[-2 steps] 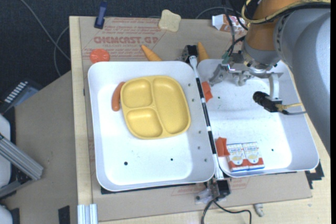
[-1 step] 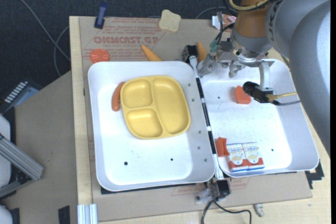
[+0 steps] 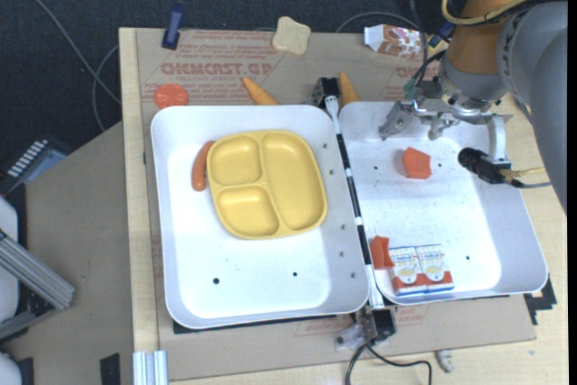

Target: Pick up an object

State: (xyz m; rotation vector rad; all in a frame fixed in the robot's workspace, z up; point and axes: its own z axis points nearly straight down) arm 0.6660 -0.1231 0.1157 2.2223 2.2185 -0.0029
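Left bin (image 3: pixel 180 284): a yellow three-compartment plate (image 3: pixel 267 183) lies a little toward 12 o'clock of the bin's centre. A sausage (image 3: pixel 199 166) lies against the plate's 9 o'clock edge.

Right bin (image 3: pixel 505 239): an orange block (image 3: pixel 416 163) sits toward 11 o'clock of the bin's centre, with bare floor on every side. At the 7 o'clock corner lies a flat printed carton (image 3: pixel 420 267), and a small red piece (image 3: pixel 380 252) is just beside it at 9 o'clock.

On the cardboard at 12 o'clock of the bins:
- bread slice (image 3: pixel 291 35)
- blue clip (image 3: pixel 172 25)
- red round piece (image 3: pixel 170 95)
- carrot (image 3: pixel 260 92)
- second orange piece (image 3: pixel 347 87), by the black bracket where the bins meet
- crumpled wrapper (image 3: pixel 394 39)

Gripper (image 3: pixel 415 125): it hangs over the right bin's 12 o'clock end, directly at 12 o'clock of the orange block and close above it. The fingers are spread wide, one tip toward 9 o'clock and the other toward 3 o'clock. Nothing lies between them and they touch nothing. A black cable fitting (image 3: pixel 482 164) lies at 3 o'clock of the block.
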